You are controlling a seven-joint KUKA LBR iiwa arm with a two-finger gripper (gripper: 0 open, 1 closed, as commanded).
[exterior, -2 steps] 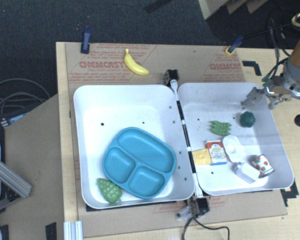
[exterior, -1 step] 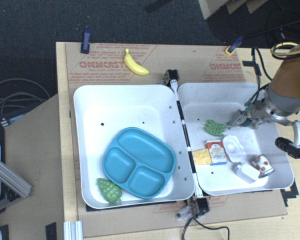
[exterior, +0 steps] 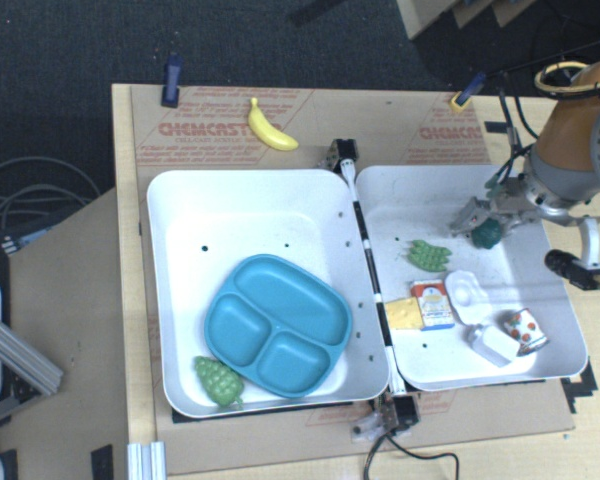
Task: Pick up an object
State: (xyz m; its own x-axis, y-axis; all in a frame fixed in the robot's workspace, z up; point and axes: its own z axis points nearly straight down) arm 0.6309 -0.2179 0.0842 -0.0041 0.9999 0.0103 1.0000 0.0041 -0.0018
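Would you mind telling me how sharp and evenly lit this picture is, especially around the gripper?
Camera view: lighting soft and even, with faint shadows under the blue tray and the banana; the white bins look bright without hard glare; the gripper looks slightly blurred, its fingers hard to read.

The arm point(exterior: 570, 153) has a rounded orange band above a smooth pale grey wrist housing. Its gripper point(exterior: 487, 226) is dull grey metal with slim angular fingers. Black cables loop beside the arm, and a yellowish ring sits at the top of the orange section
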